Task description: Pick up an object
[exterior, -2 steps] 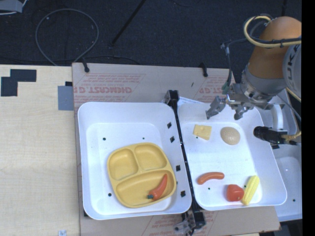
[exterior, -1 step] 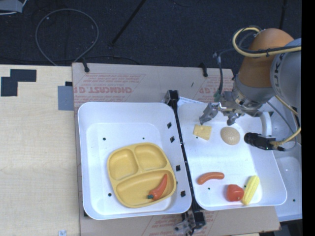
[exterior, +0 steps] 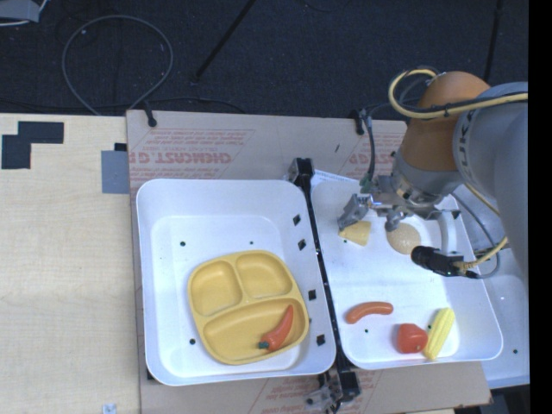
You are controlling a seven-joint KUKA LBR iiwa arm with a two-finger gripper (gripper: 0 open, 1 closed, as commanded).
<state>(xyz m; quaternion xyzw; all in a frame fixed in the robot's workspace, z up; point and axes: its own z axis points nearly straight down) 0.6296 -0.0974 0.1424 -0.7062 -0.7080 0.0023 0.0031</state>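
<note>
**Gripper low over the far end of the right bin**

Nearest, along the right bin's (exterior: pixel 492 352) front edge, lie a red pepper piece (exterior: pixel 411 338) touching a corn cob (exterior: pixel 440 332), with a sausage (exterior: pixel 370 311) just behind. To do this step well, the descent should centre on one item, clear of its neighbours and the bin wall. Farther back, the gripper (exterior: pixel 377 209) hangs spread, grasping nothing (as far as this slant shows). A yellow wedge (exterior: pixel 356 232) lies just below its left finger, a pale round piece (exterior: pixel 403 238) beside its right.
</note>
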